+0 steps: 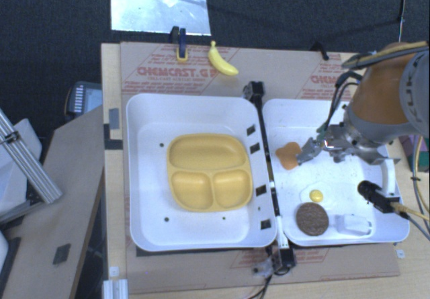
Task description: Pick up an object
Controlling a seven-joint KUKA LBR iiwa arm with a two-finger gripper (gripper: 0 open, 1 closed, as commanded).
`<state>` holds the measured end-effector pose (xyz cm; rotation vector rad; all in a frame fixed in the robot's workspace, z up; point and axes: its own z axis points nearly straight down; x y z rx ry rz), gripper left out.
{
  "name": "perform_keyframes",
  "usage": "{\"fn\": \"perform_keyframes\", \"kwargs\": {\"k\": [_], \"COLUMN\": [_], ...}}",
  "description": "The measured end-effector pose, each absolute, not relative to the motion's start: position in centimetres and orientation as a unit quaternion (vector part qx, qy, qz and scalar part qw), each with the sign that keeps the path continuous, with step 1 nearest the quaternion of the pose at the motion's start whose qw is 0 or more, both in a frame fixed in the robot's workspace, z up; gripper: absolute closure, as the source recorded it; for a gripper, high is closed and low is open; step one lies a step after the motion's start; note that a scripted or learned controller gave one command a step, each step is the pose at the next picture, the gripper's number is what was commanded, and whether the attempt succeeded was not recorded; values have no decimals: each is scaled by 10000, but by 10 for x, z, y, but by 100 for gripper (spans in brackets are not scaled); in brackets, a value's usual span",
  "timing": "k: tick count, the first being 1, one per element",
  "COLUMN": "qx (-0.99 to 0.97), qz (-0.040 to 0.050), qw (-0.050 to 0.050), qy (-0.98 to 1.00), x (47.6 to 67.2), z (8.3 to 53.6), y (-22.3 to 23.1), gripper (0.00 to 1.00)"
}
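Gripper (310,152) sits low in the right bin (376,227), just beside the orange piece (289,155); finger state cannot be determined

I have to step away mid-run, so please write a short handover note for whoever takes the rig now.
Tool: low over the right bin, just right of the orange piece. Whether it is open or shut cannot be told from this view, and no grasp shows.
Right bin things: orange piece near the left wall, small yellow piece, brown round disc, white object at the front.
Left bin: yellow divided tray.
A banana lies on the board behind the bins.
Done: nothing lifted.
Left: pick up an object; the orange piece seems the likely target.
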<state>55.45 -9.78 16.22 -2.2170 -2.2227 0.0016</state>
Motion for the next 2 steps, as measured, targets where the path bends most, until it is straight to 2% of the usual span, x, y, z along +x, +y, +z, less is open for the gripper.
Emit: {"fn": "perform_keyframes", "kwargs": {"k": [1, 2], "qx": [-7066, -7066], "qz": [6, 0], "qw": [14, 2], "qy": [-7076, -7076], "x": [553, 553], "z": [103, 84], "y": [-90, -89], "gripper": [0, 0]}}
